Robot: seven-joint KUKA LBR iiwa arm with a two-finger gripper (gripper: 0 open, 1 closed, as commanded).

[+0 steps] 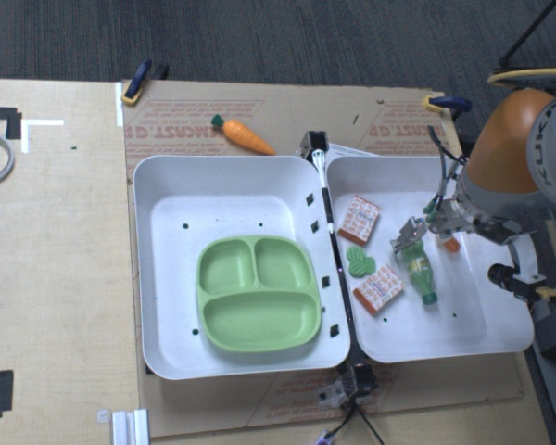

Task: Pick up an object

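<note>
The right bin (463,336) holds two small red-and-white boxes, one at the upper left (359,219) and one lower down (378,288). Between them lies a green ridged piece (360,263). A green bottle (422,278) lies at a slant near the bin's middle. My gripper (410,237) hangs low in this bin, right at the bottle's upper end. A small orange-red object (451,244) sits just right of the gripper, partly hidden by the arm.
The left bin (167,211) holds a green divided plate (258,293). A toy carrot (244,134) lies on the cardboard behind the bins. The divider between the bins (329,248) runs just left of the boxes. The arm's body (519,156) covers the right bin's far right corner.
</note>
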